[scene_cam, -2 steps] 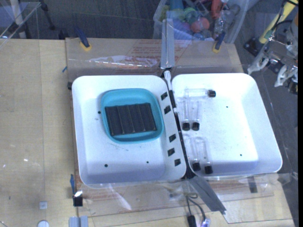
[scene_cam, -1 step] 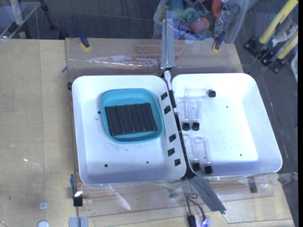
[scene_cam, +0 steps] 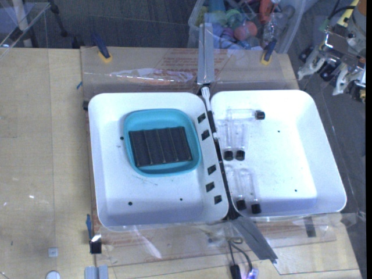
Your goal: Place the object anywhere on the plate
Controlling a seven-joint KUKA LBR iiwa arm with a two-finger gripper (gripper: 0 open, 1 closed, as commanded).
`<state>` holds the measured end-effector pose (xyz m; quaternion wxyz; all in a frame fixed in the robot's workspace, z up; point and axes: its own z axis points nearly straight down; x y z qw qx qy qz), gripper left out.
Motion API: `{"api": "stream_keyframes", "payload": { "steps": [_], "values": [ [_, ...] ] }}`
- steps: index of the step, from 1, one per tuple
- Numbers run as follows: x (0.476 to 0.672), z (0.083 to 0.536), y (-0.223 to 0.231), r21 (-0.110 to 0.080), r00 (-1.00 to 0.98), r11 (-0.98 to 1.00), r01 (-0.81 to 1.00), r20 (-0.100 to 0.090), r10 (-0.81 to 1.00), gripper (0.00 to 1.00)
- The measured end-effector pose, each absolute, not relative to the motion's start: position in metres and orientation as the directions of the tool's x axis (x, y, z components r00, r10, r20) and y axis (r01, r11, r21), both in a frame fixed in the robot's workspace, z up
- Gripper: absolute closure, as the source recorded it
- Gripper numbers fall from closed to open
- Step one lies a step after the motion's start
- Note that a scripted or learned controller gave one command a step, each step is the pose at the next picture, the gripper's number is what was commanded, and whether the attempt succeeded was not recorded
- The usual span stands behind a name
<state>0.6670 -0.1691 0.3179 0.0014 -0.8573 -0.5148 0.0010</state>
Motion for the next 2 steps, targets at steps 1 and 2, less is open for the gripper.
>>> {"api": "stream_keyframes", "payload": {
  "steps": [1, 2],
  "values": [
    [0.667, 0.251, -0.136, -0.004, 0.452, -0.452, 0.892, 0.000, 0.892, 0.00],
    [0.667, 0.291, -0.214, 0.001, 0.478, -0.478, 0.878, 0.000, 0.878, 0.00]
  ]
}}
